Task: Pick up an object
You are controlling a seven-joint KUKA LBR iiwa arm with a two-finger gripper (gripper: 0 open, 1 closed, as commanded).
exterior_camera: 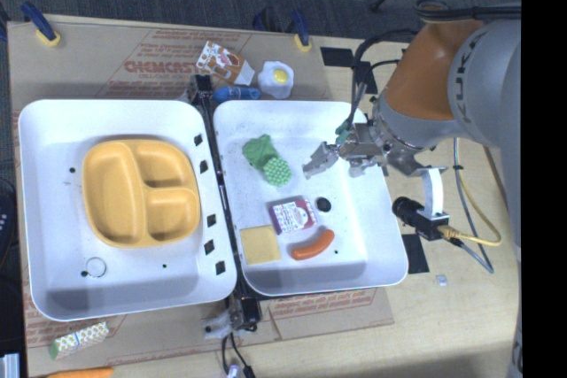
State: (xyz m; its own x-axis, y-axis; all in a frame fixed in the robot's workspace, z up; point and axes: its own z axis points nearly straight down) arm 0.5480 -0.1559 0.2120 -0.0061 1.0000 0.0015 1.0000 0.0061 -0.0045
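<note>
Gripper [321, 160] over right bin [376, 266], fingers apart, nothing btwn them — green toy [267, 158] lies just left, sausage [312, 245] and small pack [292, 214] below it. Wrist hides bin's right wall.

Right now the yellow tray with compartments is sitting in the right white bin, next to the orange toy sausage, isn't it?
Not quite. The camera view shows the yellow compartment tray in the left white bin. The orange toy sausage lies in the right white bin, near the yellow cheese square.

Tray [140, 190] in left bin [40, 190]
</note>
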